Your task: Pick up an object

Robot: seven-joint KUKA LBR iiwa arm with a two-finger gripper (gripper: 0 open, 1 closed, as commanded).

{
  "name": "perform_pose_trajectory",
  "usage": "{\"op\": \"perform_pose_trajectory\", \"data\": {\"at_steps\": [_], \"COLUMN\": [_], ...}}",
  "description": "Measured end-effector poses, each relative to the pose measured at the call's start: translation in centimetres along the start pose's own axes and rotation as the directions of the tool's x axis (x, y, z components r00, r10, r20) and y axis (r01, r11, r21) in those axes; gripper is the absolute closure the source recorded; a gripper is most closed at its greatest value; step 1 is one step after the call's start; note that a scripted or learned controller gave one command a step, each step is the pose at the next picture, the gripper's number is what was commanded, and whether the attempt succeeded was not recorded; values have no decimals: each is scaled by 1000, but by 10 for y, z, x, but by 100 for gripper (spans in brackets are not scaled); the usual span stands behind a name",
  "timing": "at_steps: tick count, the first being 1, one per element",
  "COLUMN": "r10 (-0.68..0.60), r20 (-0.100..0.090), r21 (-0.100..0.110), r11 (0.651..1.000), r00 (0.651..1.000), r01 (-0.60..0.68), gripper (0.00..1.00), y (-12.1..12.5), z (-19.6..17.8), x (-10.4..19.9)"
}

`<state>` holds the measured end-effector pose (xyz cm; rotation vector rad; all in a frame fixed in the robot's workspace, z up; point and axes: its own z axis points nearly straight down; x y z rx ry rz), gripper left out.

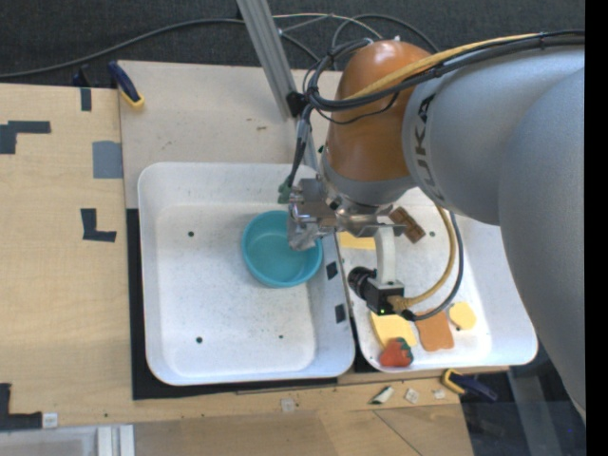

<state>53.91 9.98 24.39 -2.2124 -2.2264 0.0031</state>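
Note:
A blue bowl sits in the left white bin, against its right side. My gripper hangs over the bowl's right rim, reaching down from the orange-banded wrist above it. In the right bin lie a yellow flat piece, an orange piece, a small yellow piece, a red strawberry-like object and a brown block. Much of the right bin is hidden behind the arm.
A blue and yellow clamp sits at the bench's back left, another at the front right. A metal pole rises behind the bins. Cables loop around the wrist. Small white bits lie at the front edge.

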Motion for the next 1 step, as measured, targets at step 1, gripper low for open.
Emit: {"op": "perform_pose_trajectory", "data": {"at_steps": [1], "r10": [4], "r20": [1], "r21": [-1], "r11": [1000], "r00": [1000], "r01": [-4], "gripper": [0], "y": [1], "z": [0], "x": [-3]}}
